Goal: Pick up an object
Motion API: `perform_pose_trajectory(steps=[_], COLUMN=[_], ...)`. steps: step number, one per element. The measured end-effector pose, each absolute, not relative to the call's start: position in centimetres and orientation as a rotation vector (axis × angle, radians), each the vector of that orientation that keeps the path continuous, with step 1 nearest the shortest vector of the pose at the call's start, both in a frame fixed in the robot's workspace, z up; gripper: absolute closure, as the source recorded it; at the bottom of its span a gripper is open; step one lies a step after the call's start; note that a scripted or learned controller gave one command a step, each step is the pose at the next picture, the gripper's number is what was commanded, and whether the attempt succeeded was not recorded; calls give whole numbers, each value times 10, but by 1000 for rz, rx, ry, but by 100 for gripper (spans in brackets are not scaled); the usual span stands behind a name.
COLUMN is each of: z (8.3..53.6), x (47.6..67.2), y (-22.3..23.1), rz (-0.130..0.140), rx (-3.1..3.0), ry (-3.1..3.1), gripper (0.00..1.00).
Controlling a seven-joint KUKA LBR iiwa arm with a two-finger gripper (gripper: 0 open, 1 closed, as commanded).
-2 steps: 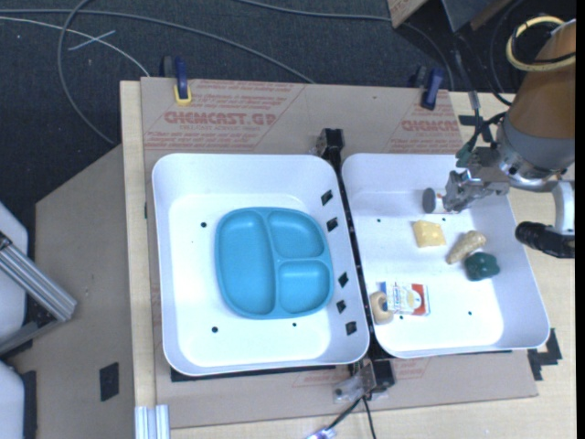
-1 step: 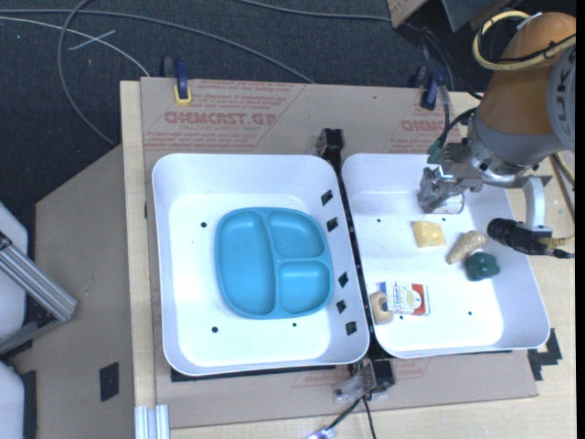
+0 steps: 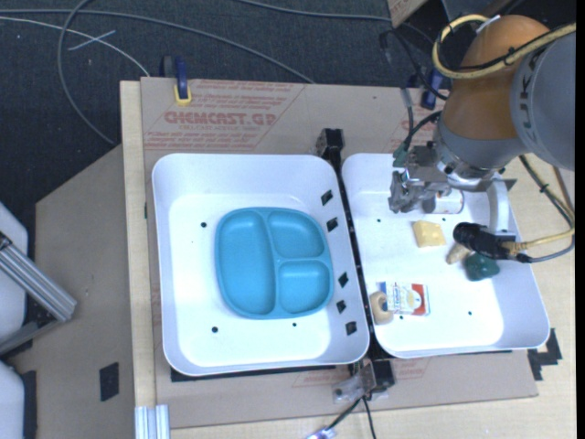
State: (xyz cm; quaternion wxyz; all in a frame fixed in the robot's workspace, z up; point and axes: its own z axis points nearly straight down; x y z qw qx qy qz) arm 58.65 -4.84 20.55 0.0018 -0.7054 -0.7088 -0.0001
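Now the gripper (image 3: 408,195) is hanging near the yellow block (image 3: 428,234), maybe getting ready to grab it; open or closed, I cannot tell.

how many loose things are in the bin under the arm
3 at least: a pale yellow block by the hand, a dark green thing further right, a red-and-white packet near the front edge. The arm may hide others.

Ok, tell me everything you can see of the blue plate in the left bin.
The blue plate is a rounded-rectangle tray, smooth like plastic, moulded into three compartments: one large on the left, two smaller on the right. It lies flat, open side up, slightly askew, mid-floor in the left bin, clear of its walls.
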Motion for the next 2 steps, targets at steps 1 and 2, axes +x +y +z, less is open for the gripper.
perform_pose_trajectory(steps=[1,2], z=[205,201], x=[584,579], y=[-4,47], rz=[1,0], rx=[-2214,-2212], ry=[-2224,-2224], gripper=[100,100])
